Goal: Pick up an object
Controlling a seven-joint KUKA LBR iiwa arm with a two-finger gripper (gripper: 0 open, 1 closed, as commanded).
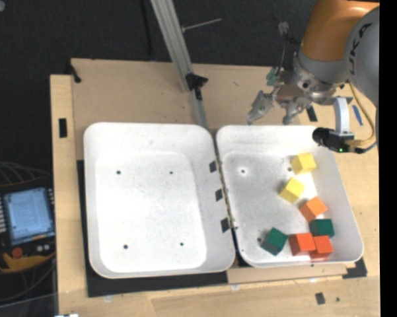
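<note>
The two-finger metal pincer [275,109] is seen hanging over the far rim of the right shallow white plastic bin [251,253], its fingers spread apart with nothing between them. Every candidate for the pick lies from it toward the near side of the view and a little to the right, inside that same bin. Nearest is judged to be the upper small yellow cube [304,163], with the lower small yellow cube [292,191] just beyond it; these two stand apart from each other and from the bin wall, so room for the fingers is judged to exist on both sides.

Farther off, toward the near right corner, an orange cube [313,209], a dark green cube [322,227], two more orange blocks [312,244] and a dark green block [274,241] are crowded together, several touching. Being cubes, they have no long axis to speak of; only the turn of their faces would matter. They look matt, hard-edged and solid, perhaps wood or foam. The bin floors are smooth, faintly speckled white. The left shallow white bin [106,144] is set alongside on the pale brown board worktop [132,91].
</note>
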